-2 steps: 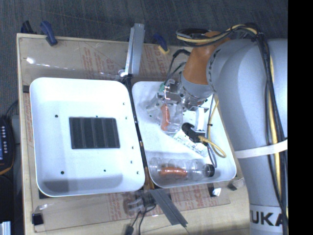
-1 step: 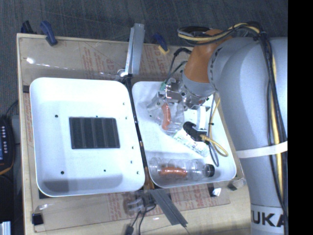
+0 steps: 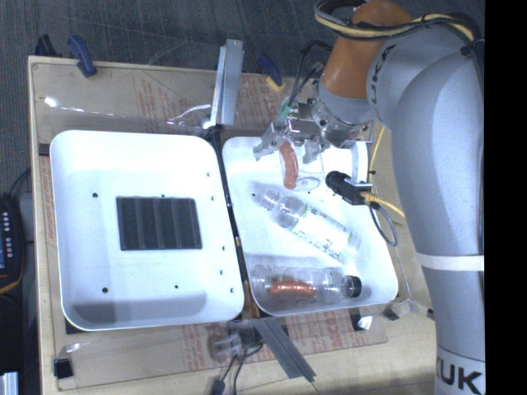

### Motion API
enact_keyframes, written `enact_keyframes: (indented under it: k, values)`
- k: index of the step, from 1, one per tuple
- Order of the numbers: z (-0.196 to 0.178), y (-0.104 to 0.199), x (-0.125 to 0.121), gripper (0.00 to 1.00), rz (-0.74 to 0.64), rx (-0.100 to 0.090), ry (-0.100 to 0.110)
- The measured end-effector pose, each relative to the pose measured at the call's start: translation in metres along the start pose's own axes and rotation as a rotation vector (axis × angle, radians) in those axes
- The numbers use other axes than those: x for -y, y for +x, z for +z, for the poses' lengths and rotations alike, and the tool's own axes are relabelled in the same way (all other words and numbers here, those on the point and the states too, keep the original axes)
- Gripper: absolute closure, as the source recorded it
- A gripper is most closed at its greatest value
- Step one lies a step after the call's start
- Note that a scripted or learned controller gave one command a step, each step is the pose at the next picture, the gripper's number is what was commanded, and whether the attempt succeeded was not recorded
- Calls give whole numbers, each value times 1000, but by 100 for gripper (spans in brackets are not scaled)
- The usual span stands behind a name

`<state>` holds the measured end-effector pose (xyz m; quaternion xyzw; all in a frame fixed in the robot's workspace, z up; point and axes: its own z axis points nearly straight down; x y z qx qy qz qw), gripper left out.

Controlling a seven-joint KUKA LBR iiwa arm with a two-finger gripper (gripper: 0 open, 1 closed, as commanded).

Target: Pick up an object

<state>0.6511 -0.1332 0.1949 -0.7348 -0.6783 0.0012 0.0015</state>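
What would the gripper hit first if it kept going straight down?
Probably the right bin's floor near its far end. The gripper has an orange object at its tip; the nearest clear bottle lies just beyond.

White letters reading "KU", the start of a word cut off at the picture's edge, stand on the grey base of the arm (image 3: 455, 374) at lower right. Faint reddish print runs across the brown board (image 3: 156, 97) under the bins, too small to read. The clear bottle (image 3: 309, 223) in the right bin carries a label with tiny unreadable marks.
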Motion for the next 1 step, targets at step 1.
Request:
enact_keyframes:
  k: [1]
  values:
    - [-9, 1, 0, 100, -5, 0, 4]
